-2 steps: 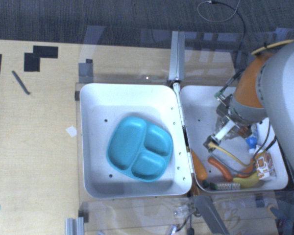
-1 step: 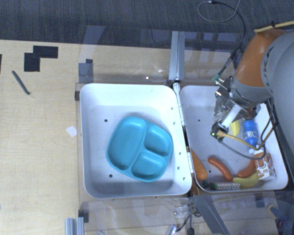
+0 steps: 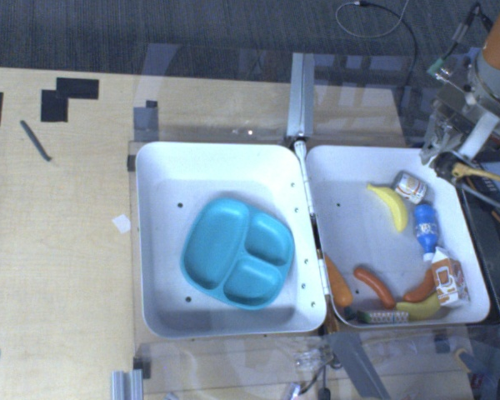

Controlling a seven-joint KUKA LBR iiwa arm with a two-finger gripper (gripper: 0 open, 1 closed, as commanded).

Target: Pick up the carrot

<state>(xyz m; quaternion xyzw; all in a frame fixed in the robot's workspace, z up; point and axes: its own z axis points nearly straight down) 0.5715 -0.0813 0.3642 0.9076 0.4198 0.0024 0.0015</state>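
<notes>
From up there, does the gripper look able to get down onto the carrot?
Probably yes, but tightly. The carrot lies uncovered against the right bin's left wall, so nothing lies over it; that wall crowds one side. The gripper hangs above the bin's far right corner.

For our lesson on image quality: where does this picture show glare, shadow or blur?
Camera view: faint glare streaks on the clear panel above the left bin; soft shadow beneath the blue plate; the pincer looks slightly blurred; the carrot is reasonably sharp.

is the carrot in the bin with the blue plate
No, the orange tapered carrot lies at the left wall of the right white bin, while the blue sectioned plate sits in the left white bin.
</notes>
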